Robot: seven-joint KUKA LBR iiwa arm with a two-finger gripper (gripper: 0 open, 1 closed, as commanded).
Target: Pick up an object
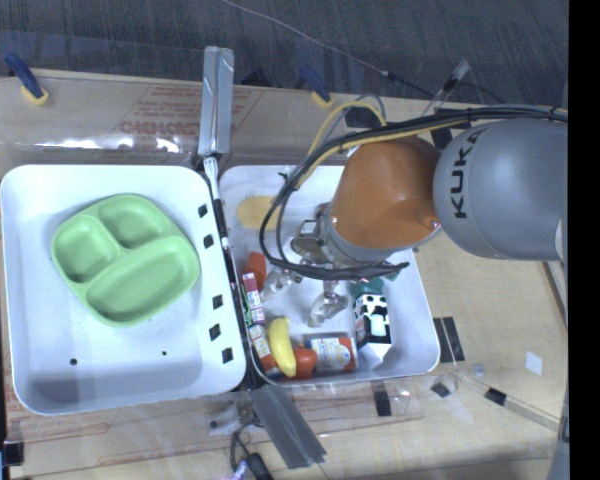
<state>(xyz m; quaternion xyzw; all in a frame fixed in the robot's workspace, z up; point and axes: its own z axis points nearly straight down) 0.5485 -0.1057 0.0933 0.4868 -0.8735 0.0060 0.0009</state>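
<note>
Banana (281, 346) lies just left of end effector (327, 306).

The plate (126, 256) lies in the left bin (35, 368). In the right bin (417, 343), the banana (281, 346) lies near the front, left of the bottle (331, 353).

Lab bench (480, 298), twin white bins (20, 268)

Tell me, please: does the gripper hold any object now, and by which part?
It cannot be told. The gripper is low in the right bin, among the objects, with nothing visibly between its fingers.
</note>
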